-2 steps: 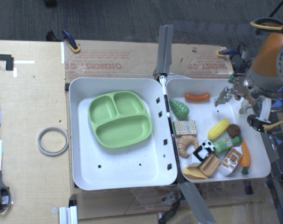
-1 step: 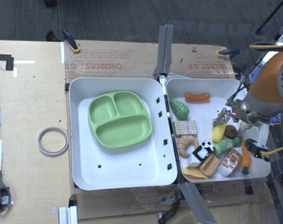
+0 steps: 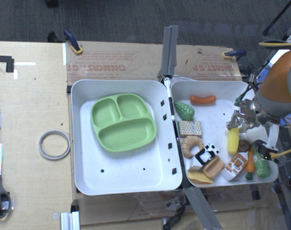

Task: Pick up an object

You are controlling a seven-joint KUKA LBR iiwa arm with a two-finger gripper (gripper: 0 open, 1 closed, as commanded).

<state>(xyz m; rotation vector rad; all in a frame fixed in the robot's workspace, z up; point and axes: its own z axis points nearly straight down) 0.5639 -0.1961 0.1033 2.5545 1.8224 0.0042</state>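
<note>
While the gripper [image 3: 237,120] hangs in the right bin [image 3: 217,87], grip state indeterminable, the corn [image 3: 233,140] lies just below it.

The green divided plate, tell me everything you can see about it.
The green divided plate looks like pale green moulded plastic, with rounded corners and three compartments: two smaller ones at the far side, one long one nearer. It lies flat, slightly turned, on the floor of the left bin, upper middle, with nothing in it or touching it.

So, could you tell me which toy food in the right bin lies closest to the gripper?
The yellow corn cob, standing lengthwise just under the gripper. The hot dog, green vegetable and croissant all lie farther left.
</note>
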